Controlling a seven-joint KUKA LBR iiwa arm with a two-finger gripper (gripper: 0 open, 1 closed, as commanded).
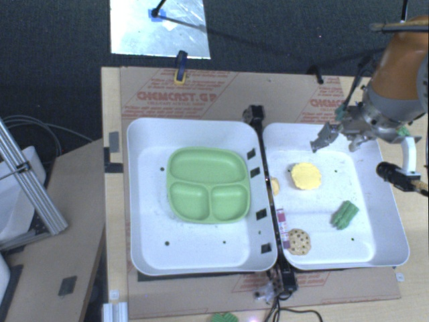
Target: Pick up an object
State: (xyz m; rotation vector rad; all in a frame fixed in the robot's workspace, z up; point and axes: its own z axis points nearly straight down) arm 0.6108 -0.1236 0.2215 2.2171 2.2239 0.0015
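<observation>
My gripper [337,141] hangs over the back of the right bin [385,213], open, with nothing between its fingers. A yellow round piece [305,176] lies just in front of it and a little to the left. Further forward in the same bin lie a green ridged piece [344,215] and a chocolate-chip cookie [299,241]. A small yellowish piece [274,186] rests against the bin's left wall.
The left bin [144,180] holds a green divided plate [208,184]. A black divider with clips [263,180] runs between the two bins. A shiny metal sheet [159,19] lies beyond the bench at the back.
</observation>
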